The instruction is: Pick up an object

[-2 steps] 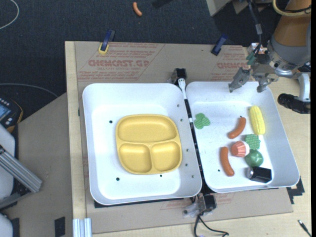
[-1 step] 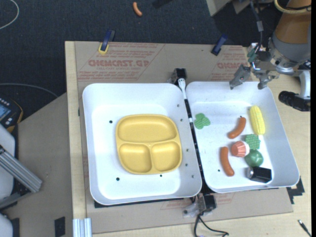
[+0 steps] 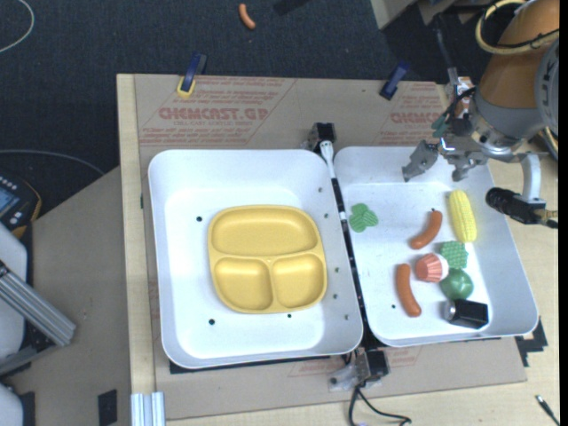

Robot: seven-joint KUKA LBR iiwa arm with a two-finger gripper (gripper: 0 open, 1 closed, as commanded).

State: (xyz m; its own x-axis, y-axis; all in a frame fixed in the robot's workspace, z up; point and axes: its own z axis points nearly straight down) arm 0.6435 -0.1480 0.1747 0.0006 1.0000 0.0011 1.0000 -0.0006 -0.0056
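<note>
My gripper (image 3: 440, 169) hovers over the far edge of the right bin (image 3: 382, 177), fingers spread open with nothing between them. Below it in that bin lie a yellow corn cob (image 3: 461, 216), an orange-red sausage (image 3: 426, 229), a green leafy piece (image 3: 361, 217), a second sausage (image 3: 407, 289), a pink-red round toy (image 3: 430, 267), a light green textured piece (image 3: 454, 254), a dark green round toy (image 3: 458, 284) and a black block (image 3: 468, 312). The corn is the nearest item, just below and right of the fingers.
The left bin (image 3: 177, 238) holds a yellow divided plate (image 3: 266, 257). Clamps sit between the bins at the far (image 3: 324, 136) and near (image 3: 368, 366) ends. A stray orange piece (image 3: 247, 16) lies on the floor beyond the bench.
</note>
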